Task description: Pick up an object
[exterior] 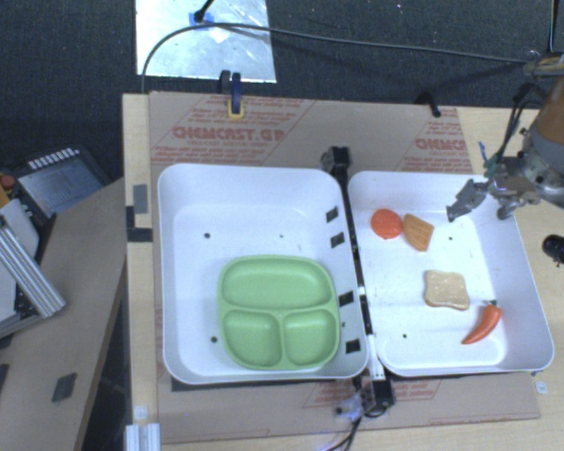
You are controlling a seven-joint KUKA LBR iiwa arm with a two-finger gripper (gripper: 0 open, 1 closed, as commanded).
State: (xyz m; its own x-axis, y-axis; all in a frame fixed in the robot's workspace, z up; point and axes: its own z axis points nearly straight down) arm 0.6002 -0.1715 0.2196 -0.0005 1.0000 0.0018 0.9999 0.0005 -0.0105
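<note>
The gripper [482, 198] hangs over the back right part of the right bin [531, 289], its two fingers spread apart with nothing between them. To the left of the jaws lie a cracker [417, 232] and a tomato [386, 224], touching, the tomato farther off. In front of the jaws lies a toast slice [446, 290], and further front, slightly right, a pepper [482, 323]. Well to the left, in the left bin [183, 233], sits a tray [277, 311] near its front.

I see a green divided plate [277, 310] lying in the left white bin [183, 195], well to the left of the gripper [479, 209] and nearer the camera. A yellow clamp [233, 97] and a foil sheet [207, 26] sit further off, up and left of it.
</note>
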